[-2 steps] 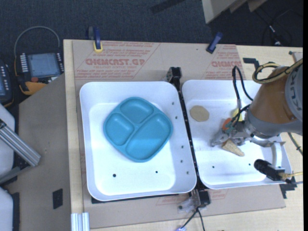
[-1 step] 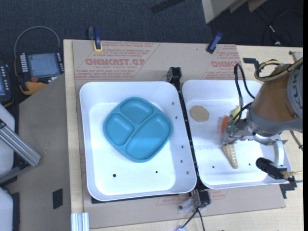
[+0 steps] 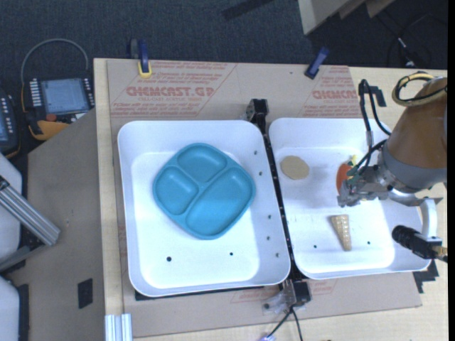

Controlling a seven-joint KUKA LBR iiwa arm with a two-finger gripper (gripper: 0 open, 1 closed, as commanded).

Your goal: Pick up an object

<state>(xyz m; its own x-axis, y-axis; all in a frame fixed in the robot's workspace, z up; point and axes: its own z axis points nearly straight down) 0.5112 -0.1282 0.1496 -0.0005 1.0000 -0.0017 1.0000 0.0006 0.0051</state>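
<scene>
The arm [image 3: 419, 141] is reaching in from the right edge of the frame, its grey body and orange band sitting over the right side of the right bin [image 3: 313, 261]. The gripper [image 3: 353, 190] is hanging low at the centre right of the frame, over the middle of that bin. Whether it is released or clenched I cannot tell, as the wrist is hiding its tip.

Just beside the gripper, on its upper left, a small orange-red object [image 3: 343, 174] is peeking out; it is touching or nearly touching the gripper, and I cannot tell whether it is being grasped. A round tan disc [image 3: 294, 168] is lying flat to the left of it, in the upper left part of the right bin, well apart from the gripper. A tan ice-cream cone [image 3: 342, 231] is lying on the bin floor below the gripper, its narrow end pointing toward the bottom of the frame.

In the left bin [image 3: 142, 261], at the centre left of the frame, a blue divided plate [image 3: 204, 190] with three compartments is lying turned at a slant.

Both bins are sitting side by side on a brown board [image 3: 213, 84].
</scene>
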